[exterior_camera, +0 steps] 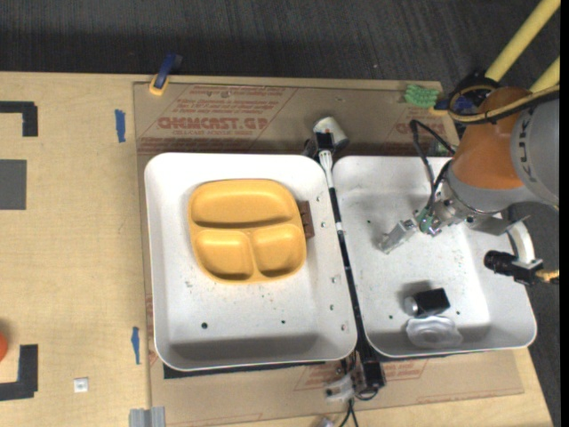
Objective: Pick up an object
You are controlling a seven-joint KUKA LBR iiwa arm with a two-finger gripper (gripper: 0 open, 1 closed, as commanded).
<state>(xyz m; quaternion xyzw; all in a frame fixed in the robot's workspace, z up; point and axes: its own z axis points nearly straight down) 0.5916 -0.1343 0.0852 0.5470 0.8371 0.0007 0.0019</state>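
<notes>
A: Figure, top-down view. What lies on the worktop, taken from the biggest item down?

B: Two shallow white bins side by side. The left bin carries a yellow divided tray, three compartments, flat on the floor and well apart from the arm. The right bin receives the arm, grey with an orange band, entering from the right.

A: And the smaller items?

B: Near the front wall of the right bin sit a black block and, just beside it toward the rim, a clear rounded lid or cup. Both rest on the bin floor.

A: Where is the hand?

B: The hand hangs low over the middle of the right bin, up and left of the black block, near it but not touching.

A: Is it apart or together?

B: Cannot be told at this scale; the tip is a small grey shape. Nothing can be seen clamped in it.

A: So how far along is the task?

B: As judged here, nothing is yet picked. Every candidate lies untouched in its bin. Reaching, closing on one item and lifting all remain.
</notes>
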